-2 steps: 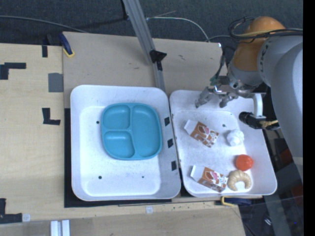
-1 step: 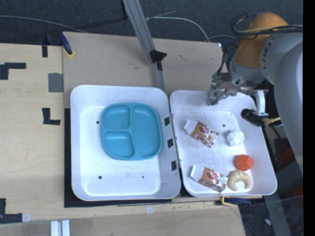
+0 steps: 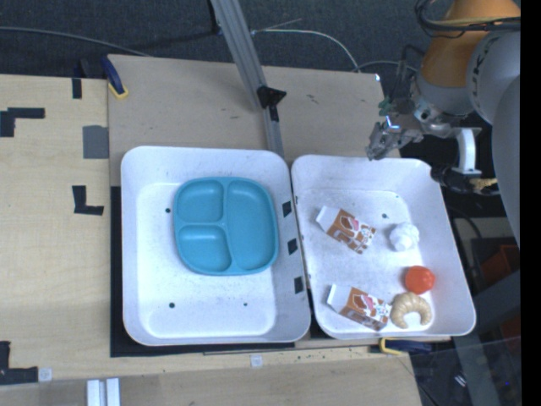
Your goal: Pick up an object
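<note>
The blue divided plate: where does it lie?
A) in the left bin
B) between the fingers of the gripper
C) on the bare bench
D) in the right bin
A: the blue divided plate rests flat in the left bin, and the gripper is above the far edge of the right bin.

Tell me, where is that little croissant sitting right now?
The croissant lies in the near right corner of the right-hand bin, just below the red ball and right beside a small carton.
</note>
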### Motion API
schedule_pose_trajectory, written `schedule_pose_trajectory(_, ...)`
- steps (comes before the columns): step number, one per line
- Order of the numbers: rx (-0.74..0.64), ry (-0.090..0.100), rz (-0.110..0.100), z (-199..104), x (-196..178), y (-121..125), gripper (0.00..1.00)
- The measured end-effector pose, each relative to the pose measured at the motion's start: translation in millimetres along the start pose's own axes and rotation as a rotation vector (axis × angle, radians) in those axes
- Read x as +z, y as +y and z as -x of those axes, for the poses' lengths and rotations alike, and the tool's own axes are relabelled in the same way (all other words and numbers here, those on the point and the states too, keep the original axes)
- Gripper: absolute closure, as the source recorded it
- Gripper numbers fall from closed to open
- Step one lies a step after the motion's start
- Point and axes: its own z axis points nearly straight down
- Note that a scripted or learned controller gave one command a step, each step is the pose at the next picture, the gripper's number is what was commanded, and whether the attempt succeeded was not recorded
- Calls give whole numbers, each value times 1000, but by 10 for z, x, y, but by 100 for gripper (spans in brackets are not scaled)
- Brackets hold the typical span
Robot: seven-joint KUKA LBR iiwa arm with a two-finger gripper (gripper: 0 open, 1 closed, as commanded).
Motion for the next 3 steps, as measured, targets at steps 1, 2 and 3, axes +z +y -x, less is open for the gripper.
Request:
schedule_pose_trajectory(1, 1, 0, -1, 8, -528, -87, 100)
schedule_pose_trajectory(2, 0, 1, -2, 7, -921, -76, 100)
schedule_pose_trajectory(3, -5, 3, -6, -611, -882, -42, 100)
